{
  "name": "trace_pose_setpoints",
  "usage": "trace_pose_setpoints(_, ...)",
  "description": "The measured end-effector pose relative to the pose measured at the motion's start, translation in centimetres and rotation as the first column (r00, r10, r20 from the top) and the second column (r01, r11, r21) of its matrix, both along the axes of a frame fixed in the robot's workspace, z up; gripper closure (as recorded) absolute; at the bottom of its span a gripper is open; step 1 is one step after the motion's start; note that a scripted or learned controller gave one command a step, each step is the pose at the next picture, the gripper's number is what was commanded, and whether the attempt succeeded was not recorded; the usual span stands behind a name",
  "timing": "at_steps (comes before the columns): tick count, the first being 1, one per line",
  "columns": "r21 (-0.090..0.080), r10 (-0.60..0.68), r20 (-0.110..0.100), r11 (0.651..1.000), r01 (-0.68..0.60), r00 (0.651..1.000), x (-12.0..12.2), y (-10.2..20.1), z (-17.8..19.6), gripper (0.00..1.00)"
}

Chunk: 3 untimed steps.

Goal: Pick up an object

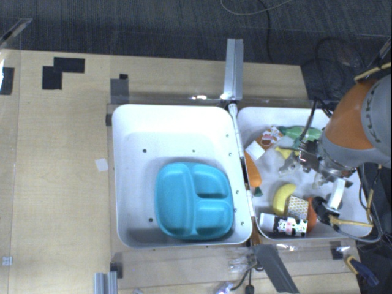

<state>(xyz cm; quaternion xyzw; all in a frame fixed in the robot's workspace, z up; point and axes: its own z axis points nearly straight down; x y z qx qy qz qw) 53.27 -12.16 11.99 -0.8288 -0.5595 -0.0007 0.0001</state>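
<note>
Standing on the pale wooden surface [55, 164], two white bins [122, 164] meet dark carpet [122, 17]; gripper [298, 158] state unclear.

— What's in the left bin [122, 164]?

— A blue divided plate [195, 201], lying toward its front edge, nearer the right wall.

— And the right bin [361, 231]?

— A jumble. An orange carrot [253, 171] along the left wall, a yellow banana [283, 197] near the middle, a small box [283, 225] by the front edge, something green [299, 132] toward the back.

— The arm [361, 127]?

— It reaches over the right bin from the right; the gripper [306, 158] hangs above the clutter, near the middle. Its fingers are too blurred to read.
</note>
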Motion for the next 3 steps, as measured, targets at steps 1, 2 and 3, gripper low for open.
trace_pose_setpoints(1,-0.009,0.284,0.015,0.959,-0.283,0.959,-3.9,2.1,-3.0,0.0)
trace_pose_setpoints(2,-0.01,0.286,0.022,0.958,-0.286,0.958,-3.6,2.3,-1.8,1.0)
trace_pose_setpoints(3,-0.004,0.457,0.004,0.889,-0.457,0.889,-2.0,8.0,7.8,1.0)
